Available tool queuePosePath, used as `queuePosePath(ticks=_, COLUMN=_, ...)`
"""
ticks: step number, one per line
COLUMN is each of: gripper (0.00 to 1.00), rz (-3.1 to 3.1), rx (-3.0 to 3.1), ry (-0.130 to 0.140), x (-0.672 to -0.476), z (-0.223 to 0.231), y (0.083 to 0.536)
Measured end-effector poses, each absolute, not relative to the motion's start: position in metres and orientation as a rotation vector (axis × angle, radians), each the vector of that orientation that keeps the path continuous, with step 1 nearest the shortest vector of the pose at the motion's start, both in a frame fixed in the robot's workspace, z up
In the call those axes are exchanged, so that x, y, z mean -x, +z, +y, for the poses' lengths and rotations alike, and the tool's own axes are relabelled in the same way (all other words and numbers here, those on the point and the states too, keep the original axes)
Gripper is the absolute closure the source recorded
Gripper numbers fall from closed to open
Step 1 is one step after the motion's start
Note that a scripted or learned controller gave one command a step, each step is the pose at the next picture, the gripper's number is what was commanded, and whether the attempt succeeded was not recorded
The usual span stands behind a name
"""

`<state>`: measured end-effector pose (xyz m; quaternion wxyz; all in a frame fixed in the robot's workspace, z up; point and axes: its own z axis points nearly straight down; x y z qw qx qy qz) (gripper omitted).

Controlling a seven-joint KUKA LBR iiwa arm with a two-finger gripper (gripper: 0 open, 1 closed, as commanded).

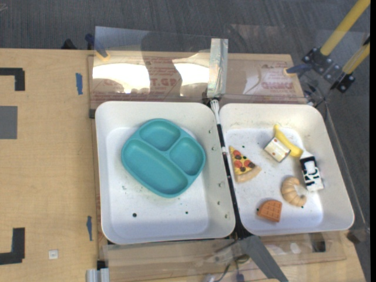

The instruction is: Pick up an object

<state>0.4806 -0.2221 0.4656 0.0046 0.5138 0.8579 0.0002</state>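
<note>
Two white bins on the bench, toys in one of them

From the camera view we see a teal divided plate in the left bin. The right bin holds a pizza slice, a banana touching a white block, a croissant and a waffle. We cannot tell the gripper's state.

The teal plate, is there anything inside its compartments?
The teal plate lies in the left bin; all three of its compartments look bare. The bin floor under it is covered, so nothing can be told there.
</note>
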Motion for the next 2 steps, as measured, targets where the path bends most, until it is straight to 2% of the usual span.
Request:
queuePosePath(ticks=1, gripper=1.00, rz=2.103, rx=-2.328, ry=0.000, x=-0.480, z=-0.224, y=0.466)
queuePosePath(ticks=2, gripper=1.00, rz=1.244, rx=-2.882, ry=0.001, x=-0.480, z=-0.209, y=0.485)
